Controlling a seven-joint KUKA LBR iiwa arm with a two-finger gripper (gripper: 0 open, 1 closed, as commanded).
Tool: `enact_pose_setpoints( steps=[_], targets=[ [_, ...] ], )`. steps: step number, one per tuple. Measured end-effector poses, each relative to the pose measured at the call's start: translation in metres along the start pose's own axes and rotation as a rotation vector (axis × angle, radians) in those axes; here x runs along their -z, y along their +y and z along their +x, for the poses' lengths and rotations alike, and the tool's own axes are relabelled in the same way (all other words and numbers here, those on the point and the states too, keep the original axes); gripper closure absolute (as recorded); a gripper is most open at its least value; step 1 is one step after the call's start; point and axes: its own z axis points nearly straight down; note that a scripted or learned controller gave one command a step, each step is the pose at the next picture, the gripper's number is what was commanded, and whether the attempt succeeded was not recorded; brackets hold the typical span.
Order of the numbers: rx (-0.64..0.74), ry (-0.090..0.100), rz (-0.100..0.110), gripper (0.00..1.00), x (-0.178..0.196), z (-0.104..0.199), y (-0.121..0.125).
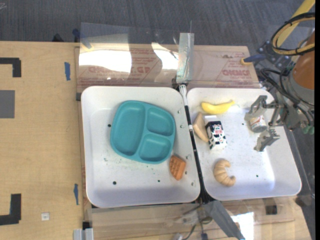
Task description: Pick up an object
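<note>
The right bin [280,181] holds a yellow banana [217,106] at its far side, a tan bread stick [199,127], a black-and-white carton [216,134] beside it, and a croissant [224,172] near the front. My gripper [262,125] hangs over the right part of this bin, right of the carton, fingers spread open with nothing between them. In the left bin [95,179] lie a teal divided plate [143,132] and an orange pastry piece [177,167] near the divider.
A clear plastic wall [150,59] stands behind the bins. The arm's cables [290,29] and orange band [305,71] hang at the right edge. The wooden bench [35,134] stretches to the left.
</note>
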Motion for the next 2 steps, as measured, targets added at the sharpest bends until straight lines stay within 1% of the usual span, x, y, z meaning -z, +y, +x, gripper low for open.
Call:
enact_pose_setpoints(
  steps=[1, 2],
  targets=[
    [-0.215, 0.010, -0.002, 0.00, -0.103, 0.048, 0.022],
    [-0.406, -0.004, 0.000, 0.00, -0.170, 0.052, 0.035]
  ],
)
